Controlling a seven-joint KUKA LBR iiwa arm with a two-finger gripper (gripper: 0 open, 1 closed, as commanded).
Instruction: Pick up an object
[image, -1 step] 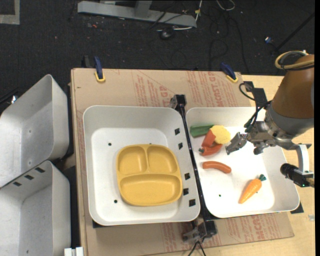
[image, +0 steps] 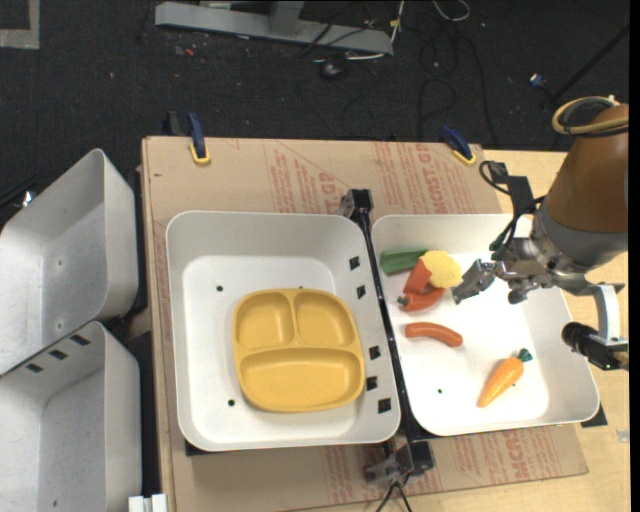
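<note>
The nearest pick lies in the right bin (image: 575, 400), toward its left wall: a yellow toy (image: 441, 268) bunched with a red pepper (image: 419, 287) and a green one (image: 402, 261), all touching. My tool (image: 478, 280) hovers just beside the yellow piece; I cannot tell how its tips stand, and nothing sits in them. Coming down here, I judge I could wedge between the clustered pieces or nudge them against the wall. They look smooth, rounded plastic, likely to slip. The sausage (image: 433, 334) and carrot (image: 500, 380) lie apart, easier shapes. The left bin (image: 190, 330) on the counter (image: 300, 175) holds a glossy yellow divided tray (image: 298, 350).
</note>
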